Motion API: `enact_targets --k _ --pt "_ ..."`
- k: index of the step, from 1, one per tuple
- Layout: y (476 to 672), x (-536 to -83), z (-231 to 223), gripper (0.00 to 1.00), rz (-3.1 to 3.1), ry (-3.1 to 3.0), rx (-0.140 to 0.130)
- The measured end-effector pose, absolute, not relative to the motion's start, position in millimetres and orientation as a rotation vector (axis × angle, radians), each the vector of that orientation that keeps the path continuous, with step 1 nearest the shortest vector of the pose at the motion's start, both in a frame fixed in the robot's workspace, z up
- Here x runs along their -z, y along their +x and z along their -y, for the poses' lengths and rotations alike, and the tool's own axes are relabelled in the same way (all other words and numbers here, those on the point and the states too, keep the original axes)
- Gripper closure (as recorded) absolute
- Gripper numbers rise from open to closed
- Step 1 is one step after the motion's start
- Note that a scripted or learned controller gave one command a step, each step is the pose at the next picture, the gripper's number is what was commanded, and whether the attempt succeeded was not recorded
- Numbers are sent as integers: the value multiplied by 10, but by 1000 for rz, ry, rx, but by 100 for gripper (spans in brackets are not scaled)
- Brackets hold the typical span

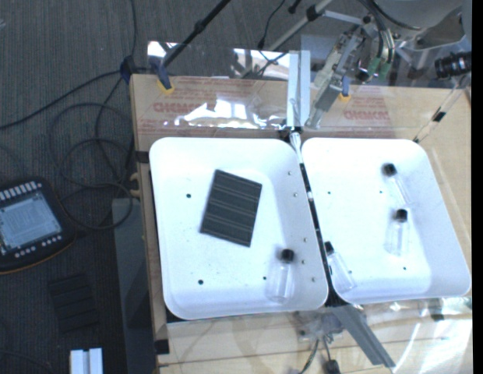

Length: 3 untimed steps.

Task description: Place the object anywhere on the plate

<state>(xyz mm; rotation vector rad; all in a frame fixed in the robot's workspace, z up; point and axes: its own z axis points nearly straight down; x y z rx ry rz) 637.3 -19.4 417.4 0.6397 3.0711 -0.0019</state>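
Gripper point(329, 92) hangs beyond the dark ribbed rectangular plate point(231, 207), its state unclear; clear plastic black-capped vial point(280, 275) nearby looks light and slippery — best grabbed mid-body.

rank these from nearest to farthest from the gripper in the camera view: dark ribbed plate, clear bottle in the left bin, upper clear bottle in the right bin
Gripper is above the bins' top edge.
1. Upper clear bottle, right bin, top right.
2. Dark ribbed plate, left bin, centre.
3. Clear bottle, left bin, bottom right corner.

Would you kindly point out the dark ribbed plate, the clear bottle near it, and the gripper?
dark ribbed plate point(231, 207): camera view, centre of its top face.
clear bottle point(280, 275): camera view, its body.
gripper point(337, 76): camera view, finger tips.
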Motion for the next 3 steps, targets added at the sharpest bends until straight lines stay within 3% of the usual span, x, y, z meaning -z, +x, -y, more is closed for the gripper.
enact_targets --k 3 --pt "6373 -4174 194 0 -3071 640 2"
